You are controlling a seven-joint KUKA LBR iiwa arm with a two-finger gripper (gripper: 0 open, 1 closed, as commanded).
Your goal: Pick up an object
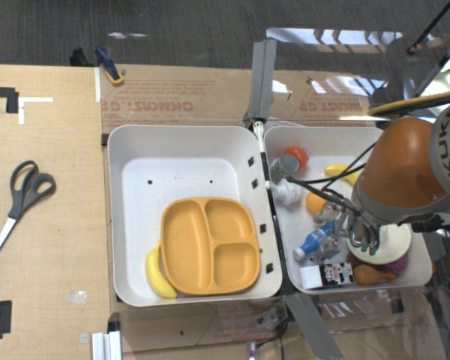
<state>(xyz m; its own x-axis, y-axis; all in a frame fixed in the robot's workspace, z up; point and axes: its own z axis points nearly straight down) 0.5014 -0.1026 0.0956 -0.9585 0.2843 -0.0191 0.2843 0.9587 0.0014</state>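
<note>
My gripper point(345, 227) hangs low in the right bin point(345, 133), under the orange wrist band point(401, 171). It sits right over a cluster of small items: a blue bottle point(313, 241) just to its left, an orange ball point(317, 201) above that, and a white round piece point(390, 240) to its right. A black-and-white box point(331, 274) and a brown-orange lump point(367, 274) lie just in front of it. I see nothing lifted off the bin floor.
A yellow piece point(337, 169), a red-topped item point(292, 158) and a white object point(287, 193) lie at the right bin's far left. The left bin point(180, 152) holds a yellow divided plate point(210, 244) and a banana point(156, 272). Scissors point(21, 193) rest on the bench.
</note>
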